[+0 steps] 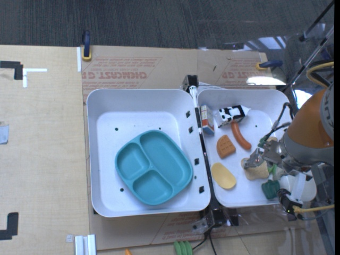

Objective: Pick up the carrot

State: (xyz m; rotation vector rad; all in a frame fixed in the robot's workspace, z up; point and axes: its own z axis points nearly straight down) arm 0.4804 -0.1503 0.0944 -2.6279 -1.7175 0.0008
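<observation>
Presently low at the right bin's (pixel 240 196) right edge, by a tan lump (pixel 257 170): gripper (pixel 260 157), released or clenched, cannot tell. Further in, toward the bin's back edge: carrot (pixel 241 135), slanted. Likely light, stiff, slick; best pinched across mid-length.

So two bins (pixel 95 142) sit side by side on the counter (pixel 37 158). Left one holds a tray (pixel 154 167). Right one has a carton (pixel 206 120) at its left wall, carrot (pixel 241 135) beside it, cracker (pixel 226 146) and chip (pixel 223 175) nearer us, gripper (pixel 257 161) at its right side.
</observation>
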